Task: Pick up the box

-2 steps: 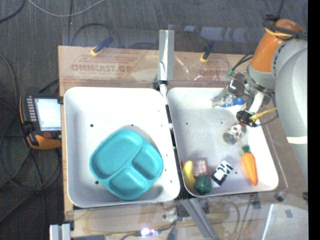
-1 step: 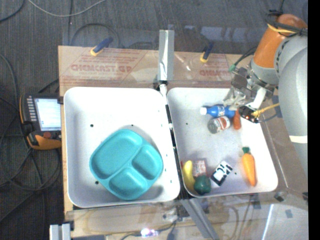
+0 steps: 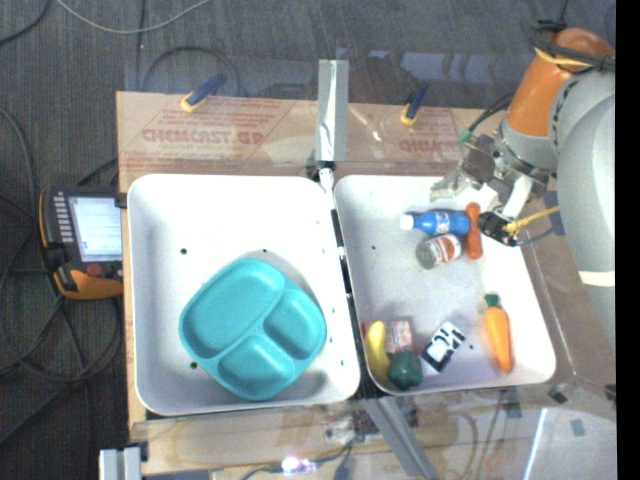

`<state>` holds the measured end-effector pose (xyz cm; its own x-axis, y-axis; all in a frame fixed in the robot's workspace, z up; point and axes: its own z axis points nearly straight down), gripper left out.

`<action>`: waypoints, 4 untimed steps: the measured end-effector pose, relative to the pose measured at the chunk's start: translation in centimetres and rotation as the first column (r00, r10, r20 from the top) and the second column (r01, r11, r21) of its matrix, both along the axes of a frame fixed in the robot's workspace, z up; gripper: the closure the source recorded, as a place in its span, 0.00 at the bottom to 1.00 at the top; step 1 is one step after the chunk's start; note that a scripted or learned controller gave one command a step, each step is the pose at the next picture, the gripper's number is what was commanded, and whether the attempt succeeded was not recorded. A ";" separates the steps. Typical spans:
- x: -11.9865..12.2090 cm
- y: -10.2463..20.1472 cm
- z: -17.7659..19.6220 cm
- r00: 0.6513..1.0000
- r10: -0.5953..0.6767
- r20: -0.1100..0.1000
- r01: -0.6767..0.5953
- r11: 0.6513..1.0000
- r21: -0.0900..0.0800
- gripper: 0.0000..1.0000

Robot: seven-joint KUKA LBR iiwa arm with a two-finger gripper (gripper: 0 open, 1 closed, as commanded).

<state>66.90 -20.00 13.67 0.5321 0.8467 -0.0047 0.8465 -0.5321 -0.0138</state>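
- gripper (image 3: 462, 180) is being hovered over right bin's (image 3: 540, 298) far edge; state of the fingers cannot be told.
- box (image 3: 444, 345) is lying near the front wall beside a can (image 3: 400, 334), well apart from the gripper, so nothing is being grasped.

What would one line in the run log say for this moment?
arm: over right bin's far edge | gripper: above far-right corner, nothing seen held | box: lying near front of right bin | task: box not yet picked
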 end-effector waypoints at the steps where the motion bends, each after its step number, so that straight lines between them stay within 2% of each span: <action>1: 0.0 0.0 0.8 1.000 0.001 -0.004 -0.001 1.000 -0.002 1.00; 2: 0.0 0.0 0.7 1.000 0.002 -0.005 -0.002 1.000 -0.003 0.00; 3: -0.1 -0.1 1.5 1.000 0.002 -0.009 -0.002 1.000 -0.005 1.00; 4: -2.2 -1.0 -1.7 0.991 0.122 0.051 -0.122 0.992 -0.013 1.00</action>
<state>64.73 -21.05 11.98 0.4247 0.9053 0.0114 0.9045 -0.4248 0.0367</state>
